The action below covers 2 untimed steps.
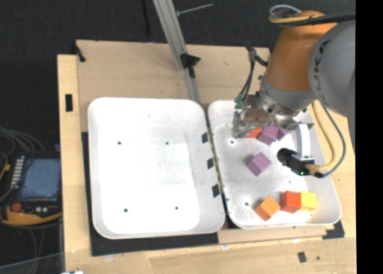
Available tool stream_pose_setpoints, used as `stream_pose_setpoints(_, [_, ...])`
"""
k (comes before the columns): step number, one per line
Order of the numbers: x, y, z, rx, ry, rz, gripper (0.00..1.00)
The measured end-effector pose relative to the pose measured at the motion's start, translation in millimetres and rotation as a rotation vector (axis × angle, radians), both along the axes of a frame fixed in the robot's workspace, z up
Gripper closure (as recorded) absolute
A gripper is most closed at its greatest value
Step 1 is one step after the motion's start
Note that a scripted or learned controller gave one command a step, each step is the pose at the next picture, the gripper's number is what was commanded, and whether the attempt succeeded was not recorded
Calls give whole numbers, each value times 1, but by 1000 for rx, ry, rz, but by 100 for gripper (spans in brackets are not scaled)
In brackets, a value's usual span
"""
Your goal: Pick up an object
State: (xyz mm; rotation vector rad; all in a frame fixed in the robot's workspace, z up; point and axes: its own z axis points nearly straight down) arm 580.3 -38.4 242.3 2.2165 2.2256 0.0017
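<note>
My gripper hangs low over the back left part of the right bin, under the orange wrist band. Just right of it lie a small orange-red block and a purple block, partly under the arm. A second purple cube sits alone mid-bin. Near the front edge stand an orange cube, a red cube and a yellow cube in a row. I see nothing between the fingers.
The left bin lies beside the right one, a ridge with black clips between them. A slanted metal pole rises behind the bins. Black cabling and a connector hang from the wrist over the right bin.
</note>
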Motion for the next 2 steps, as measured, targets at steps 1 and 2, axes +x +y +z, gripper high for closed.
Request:
stream_pose_setpoints(1, [28, 49, -9, 0, -1, 3, 100])
stream_pose_setpoints(2, [43, 99, 3, 1, -2, 4, 100])
